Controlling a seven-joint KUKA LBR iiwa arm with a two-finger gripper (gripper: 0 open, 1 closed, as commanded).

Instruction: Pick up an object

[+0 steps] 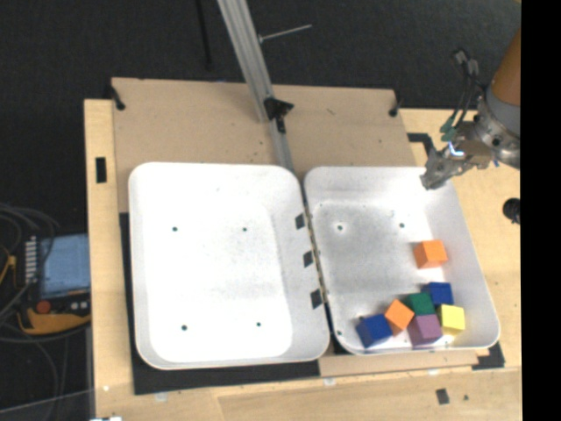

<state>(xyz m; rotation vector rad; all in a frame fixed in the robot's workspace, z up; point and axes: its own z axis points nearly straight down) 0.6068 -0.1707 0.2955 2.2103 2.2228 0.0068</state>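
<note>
Two shallow white plastic bins sit side by side on the bench: the left bin (219, 261) lies well off to the gripper's left, and the right bin (368, 235) sits below and left of the gripper, its far right corner just beneath it. The grey arm's two-finger gripper (436, 179) hangs over that corner, tilted down and left; whether its fingers are apart or closed cannot be told, and nothing shows between them.

Seven small blocks lie in the right bin, all nearer the camera than the gripper. One orange cube (430, 253) sits alone, closest below the gripper. Farther down is a cluster of six: two blue cubes (374, 330) (439, 293), a second orange cube (400, 314), one green cube (422, 303), one purple cube (425, 329) and one yellow cube (452, 317).
</note>
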